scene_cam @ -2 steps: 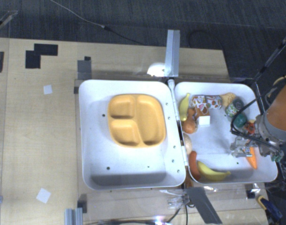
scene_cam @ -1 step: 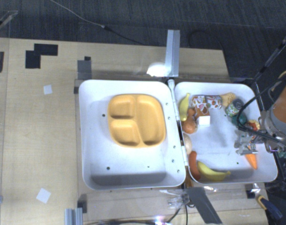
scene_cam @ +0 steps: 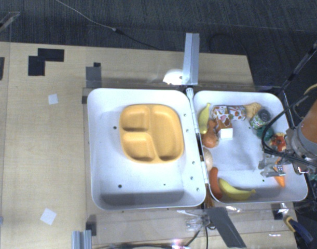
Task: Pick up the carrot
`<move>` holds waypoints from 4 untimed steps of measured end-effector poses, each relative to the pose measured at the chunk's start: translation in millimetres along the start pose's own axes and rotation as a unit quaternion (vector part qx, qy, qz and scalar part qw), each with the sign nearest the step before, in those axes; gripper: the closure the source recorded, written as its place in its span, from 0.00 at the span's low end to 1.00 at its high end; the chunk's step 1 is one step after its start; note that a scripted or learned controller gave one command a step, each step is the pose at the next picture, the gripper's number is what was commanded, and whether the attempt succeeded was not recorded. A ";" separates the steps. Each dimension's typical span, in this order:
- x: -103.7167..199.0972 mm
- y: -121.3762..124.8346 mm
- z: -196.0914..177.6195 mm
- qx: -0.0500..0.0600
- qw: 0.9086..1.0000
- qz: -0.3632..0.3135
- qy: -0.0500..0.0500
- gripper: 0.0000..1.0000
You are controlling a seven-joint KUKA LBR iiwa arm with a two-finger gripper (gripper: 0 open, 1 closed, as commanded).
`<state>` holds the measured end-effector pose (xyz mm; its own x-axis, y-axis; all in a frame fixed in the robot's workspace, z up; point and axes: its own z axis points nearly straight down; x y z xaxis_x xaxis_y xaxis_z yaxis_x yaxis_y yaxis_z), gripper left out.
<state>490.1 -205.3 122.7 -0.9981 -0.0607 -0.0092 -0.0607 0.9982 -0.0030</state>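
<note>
An orange carrot (scene_cam: 280, 181) shows as a short stub near the front right corner of the right bin (scene_cam: 244, 154). Most of it is hidden under the gripper. My gripper (scene_cam: 273, 170) hangs directly over it, low in the bin, and the grey arm with its orange band (scene_cam: 311, 126) comes in from the right edge. Cables and the wrist body cover the spot where gripper and carrot meet, so I cannot tell whether they touch.
The right bin also holds a banana (scene_cam: 235, 190) beside an orange-red piece (scene_cam: 214, 178), a second banana (scene_cam: 203, 116), a round orange fruit (scene_cam: 210, 139), a white block (scene_cam: 226, 134), a patterned packet (scene_cam: 226, 114) and a can (scene_cam: 260, 120). In the left bin (scene_cam: 104, 139) lies a yellow divided plate (scene_cam: 150, 133).
</note>
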 end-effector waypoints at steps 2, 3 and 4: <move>-13.1 29.0 -32.8 -0.001 1.000 -0.016 -0.001 1.00; -4.6 -0.8 5.3 -0.001 0.997 -0.075 0.001 1.00; -12.6 -0.7 13.1 0.000 0.997 -0.081 0.000 1.00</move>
<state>502.8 -205.3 109.7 -0.9752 -0.2212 -0.0085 -0.2212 0.9752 -0.0035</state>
